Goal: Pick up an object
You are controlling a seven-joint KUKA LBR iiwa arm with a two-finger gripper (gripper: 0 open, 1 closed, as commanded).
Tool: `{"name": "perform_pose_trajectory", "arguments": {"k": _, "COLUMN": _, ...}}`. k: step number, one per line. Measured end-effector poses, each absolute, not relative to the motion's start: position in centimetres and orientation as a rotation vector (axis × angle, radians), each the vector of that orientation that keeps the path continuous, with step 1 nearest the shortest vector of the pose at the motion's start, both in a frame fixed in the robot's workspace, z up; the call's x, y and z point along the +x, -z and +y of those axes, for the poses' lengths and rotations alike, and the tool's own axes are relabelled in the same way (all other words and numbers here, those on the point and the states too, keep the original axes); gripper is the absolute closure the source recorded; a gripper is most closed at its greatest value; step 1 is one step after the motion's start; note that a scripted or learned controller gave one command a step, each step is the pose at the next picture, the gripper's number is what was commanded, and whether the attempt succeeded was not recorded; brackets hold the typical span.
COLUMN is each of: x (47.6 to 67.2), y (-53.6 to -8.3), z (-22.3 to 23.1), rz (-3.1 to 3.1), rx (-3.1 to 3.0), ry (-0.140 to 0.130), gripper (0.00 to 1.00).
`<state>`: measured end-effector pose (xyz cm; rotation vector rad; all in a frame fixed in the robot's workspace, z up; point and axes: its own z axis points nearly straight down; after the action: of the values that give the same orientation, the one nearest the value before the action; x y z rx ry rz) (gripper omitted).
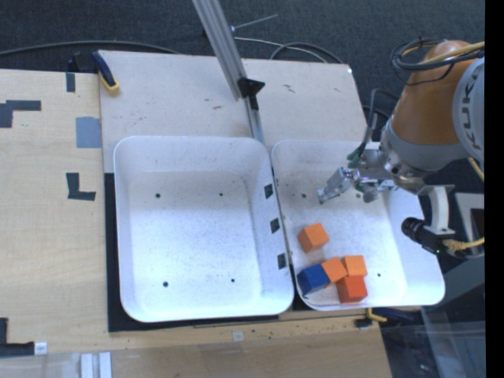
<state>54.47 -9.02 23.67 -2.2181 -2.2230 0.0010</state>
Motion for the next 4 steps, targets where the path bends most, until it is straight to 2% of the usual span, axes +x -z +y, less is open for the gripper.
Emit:
{"name": "perform_pose_trajectory", "arguments": {"k": 1, "x": 54.5, "y": -24.6, "z": -9.0, "rz": -2.224, "rx": -2.216, "ry": -0.001, "gripper": 1.0}}
{"name": "perform_pose_trajectory", "arguments": {"k": 2, "x": 54.5, "y": -24.6, "z": -9.0, "rz": -2.224, "rx": -2.215, "ry": -0.001, "gripper": 0.0}}
{"name": "perform_pose_trajectory", "arguments": {"k": 3, "x": 55.1, "y": -11.4, "z": -11.0, "rz": -2.217, "rx": -2.217, "ry": -0.01, "gripper": 0.0}}
{"name": "perform_pose_trajectory", "arguments": {"k": 4, "x": 50.5, "y": -9.5, "z": -11.3, "rz": -2.222, "rx": -2.23, "ry": 0.01, "gripper": 0.0}}
